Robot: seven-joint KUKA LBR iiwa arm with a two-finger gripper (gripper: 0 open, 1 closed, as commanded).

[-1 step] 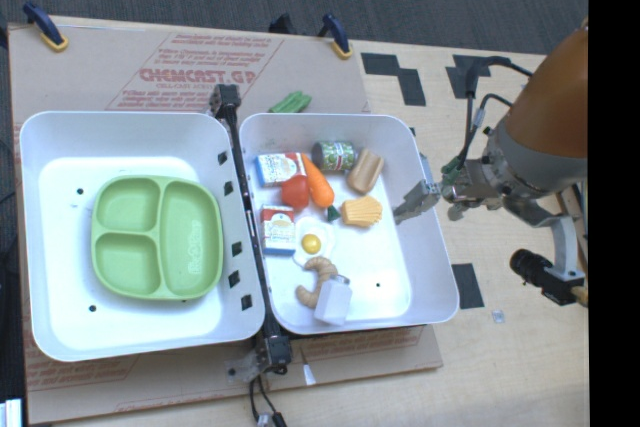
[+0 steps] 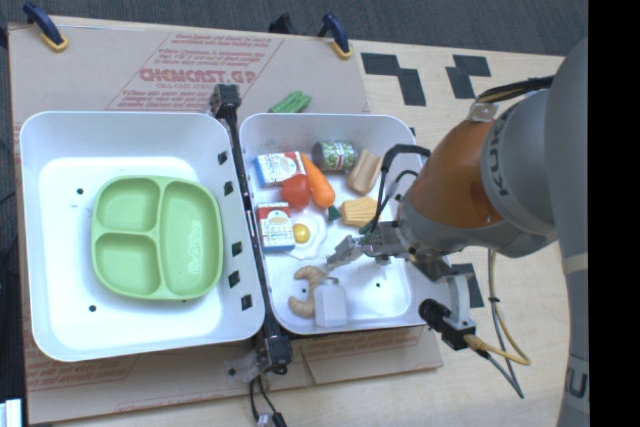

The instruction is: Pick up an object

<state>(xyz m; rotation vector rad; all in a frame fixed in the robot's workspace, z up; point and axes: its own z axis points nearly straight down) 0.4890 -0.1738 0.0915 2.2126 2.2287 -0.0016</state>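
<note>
We see two bins side by side on the surface [image 2: 330,65]: the left bin [image 2: 40,215] and the right bin [image 2: 395,305], their inner walls touching. A divided plate [image 2: 158,237] lies in the middle of the left bin. In the right bin, a can [image 2: 335,156] lies near the far wall, with a carrot [image 2: 319,183] just before it and a tomato [image 2: 295,191] beside the carrot, toward the left wall. A fried egg [image 2: 303,235] lies near the bin's middle. The gripper [image 2: 345,253] hangs just right of the egg, the arm [image 2: 470,190] crossing the bin's right edge.
</note>
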